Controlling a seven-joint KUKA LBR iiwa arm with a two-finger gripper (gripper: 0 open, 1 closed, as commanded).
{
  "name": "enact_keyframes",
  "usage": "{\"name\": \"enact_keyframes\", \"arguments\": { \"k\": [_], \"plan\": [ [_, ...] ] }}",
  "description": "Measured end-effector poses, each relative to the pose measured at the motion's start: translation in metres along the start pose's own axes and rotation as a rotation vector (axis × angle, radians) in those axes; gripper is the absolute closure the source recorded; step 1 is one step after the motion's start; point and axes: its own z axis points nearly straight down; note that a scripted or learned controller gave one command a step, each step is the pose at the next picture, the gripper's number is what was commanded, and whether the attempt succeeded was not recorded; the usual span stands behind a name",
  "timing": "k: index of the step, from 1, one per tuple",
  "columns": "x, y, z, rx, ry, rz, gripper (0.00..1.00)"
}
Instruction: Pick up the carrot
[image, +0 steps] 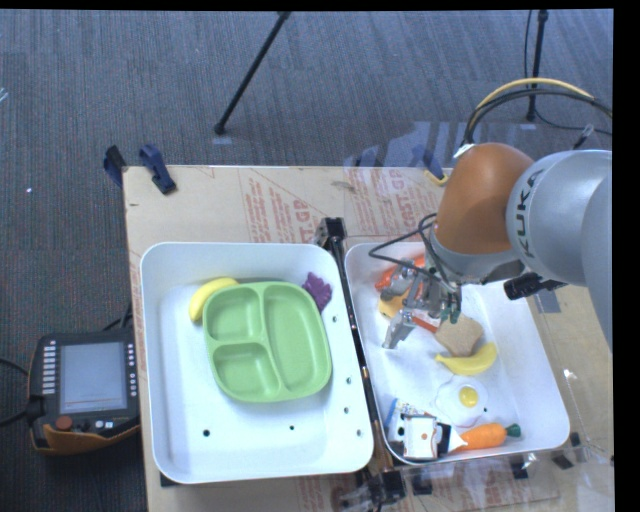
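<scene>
**Carrot at front edge of right bin, gripper well back from it**

Far left, off the bench: a teach pendant (88, 388) on the floor. On the bench's back left corner, a blue clamp (155, 166).

In the left bin (160, 440): a green divided plate (267, 340) at the middle, a yellow banana (208, 293) tucked under its back left edge, a purple grape bunch (318, 290) at its back right corner.

In the right bin (545, 360): gripper (418, 318) hanging over the back left part, above a small heap of toy food with orange and red pieces, too jumbled to name. Fingers pointed down and seemingly a little apart; nothing visible between them, though whether open or closed cannot be told for sure. Just right of the gripper, a slice of bread (460, 337), with a second banana (467, 360) touching its front edge. Further forward, a fried egg (463, 398). At the front left corner, a small carton (420, 436).

Carrot (481, 436) lying flat against the front edge of the right bin, just right of the carton and just in front of the egg. Long axis roughly left to right, green top toward the right. From the gripper: toward the front edge and somewhat right, well apart, with bread, banana and egg in between. Judged need: travel forward over those, then fingers set across the carrot's short width, with little room beside carton and bin wall.
</scene>
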Motion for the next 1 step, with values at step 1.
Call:
{"name": "enact_keyframes", "arguments": {
  "k": [1],
  "plan": [
    [-0.0017, -0.0019, 0.0012, 0.000, 0.001, 0.155, 0.00]
  ]
}}
